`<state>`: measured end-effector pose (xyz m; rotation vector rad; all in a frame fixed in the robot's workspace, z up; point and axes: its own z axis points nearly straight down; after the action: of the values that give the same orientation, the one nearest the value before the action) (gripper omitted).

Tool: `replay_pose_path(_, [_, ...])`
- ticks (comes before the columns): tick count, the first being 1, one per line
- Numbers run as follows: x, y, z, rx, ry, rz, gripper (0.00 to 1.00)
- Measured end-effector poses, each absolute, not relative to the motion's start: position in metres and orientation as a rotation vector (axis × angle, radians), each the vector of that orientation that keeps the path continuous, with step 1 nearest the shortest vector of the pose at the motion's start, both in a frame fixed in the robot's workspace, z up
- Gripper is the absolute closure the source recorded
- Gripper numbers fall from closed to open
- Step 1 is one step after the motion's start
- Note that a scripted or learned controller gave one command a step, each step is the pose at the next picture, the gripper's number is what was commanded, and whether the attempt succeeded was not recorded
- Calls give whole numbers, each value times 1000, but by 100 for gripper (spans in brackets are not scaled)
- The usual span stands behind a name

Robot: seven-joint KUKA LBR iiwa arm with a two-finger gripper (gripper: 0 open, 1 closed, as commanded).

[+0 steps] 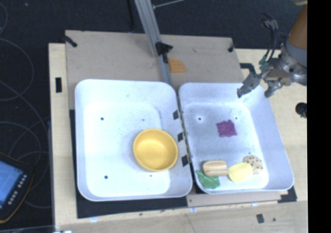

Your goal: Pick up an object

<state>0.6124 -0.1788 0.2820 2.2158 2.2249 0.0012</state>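
My gripper (257,88) hangs over the far right corner of the right bin (269,123), its two fingers spread open with nothing between them. In that bin a purple piece (226,128) lies near the middle, well below and left of the gripper. Along the bin's near edge sit a tan bread roll (214,168), a yellow lemon-like object (240,172), a speckled cookie (253,162) and a green leaf-like piece (207,179). A yellow bowl (154,149) rests in the left bin (93,123).
A grey metal post (147,19) slants up from between the bins at the back. An orange tag (176,65) lies on the brown board behind the bins. Cables trail off the bench at left, beside a blue-screened device (9,181).
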Motion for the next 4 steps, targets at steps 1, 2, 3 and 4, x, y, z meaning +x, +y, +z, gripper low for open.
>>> replay_pose_path(1, [612,-179,282,2215,2225,0,0])
replay_pose_path(2, [617,-186,237,2222,2220,-6,0])
replay_pose_path(3, [617,-192,194,2224,2219,-7,0])
replay_pose_path(4, [609,-191,148,2224,2220,-7,0])
